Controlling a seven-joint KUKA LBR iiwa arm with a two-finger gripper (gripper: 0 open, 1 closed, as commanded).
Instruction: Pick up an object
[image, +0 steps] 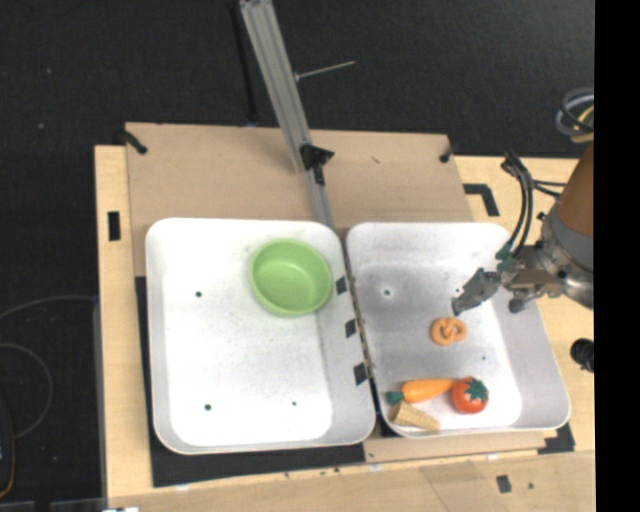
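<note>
Two shallow white bins sit side by side on a tan bench (250, 180) ringed by dark floor. Right of centre in the frame, in the right bin (400, 250), lies a small orange pretzel-shaped toy (448, 331). The gripper (468, 298) hangs just above and to the right of it, seemingly apart from it, though the slanted view leaves that uncertain; whether its dark fingers are spread or pressed together I cannot tell at this size. Along the bin's lower edge lie a carrot (425, 390), a red tomato with a green top (469, 395) just beside it, and a pale cone-like piece (415, 417) at the rim. The left bin (200, 400) holds a green bowl (291, 278), upright near its upper right corner. A grey metal pole (285, 100) slants from the top of the frame toward the gap between the bins.
</note>
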